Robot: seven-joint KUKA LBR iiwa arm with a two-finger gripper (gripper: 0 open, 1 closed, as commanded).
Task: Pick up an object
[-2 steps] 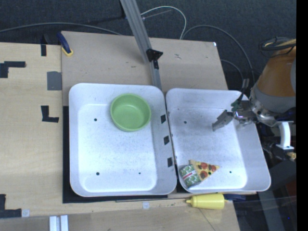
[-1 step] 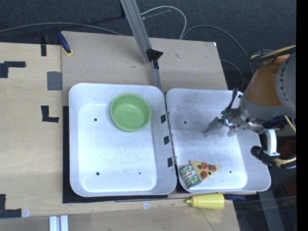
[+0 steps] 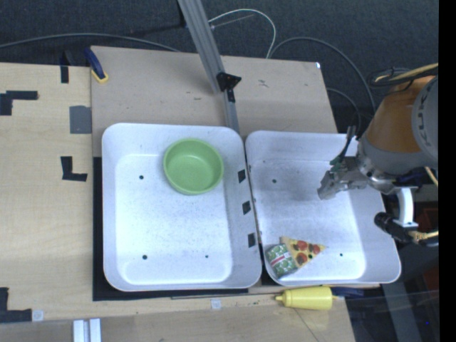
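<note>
Down in the near corner of the right bin (image 3: 370, 262) lies a flat pizza slice (image 3: 305, 250), wedge-shaped with red dots, touching a small crumpled green packet (image 3: 280, 260); the gripper (image 3: 331, 186) hovers well above them over the same bin, nothing between its fingers, though whether they're apart or together I can't make out. Over in the left bin (image 3: 114, 212), a smooth round green bowl (image 3: 192, 166) sits upright. A yellow bottle (image 3: 308, 298) lies just outside the near rim
</note>
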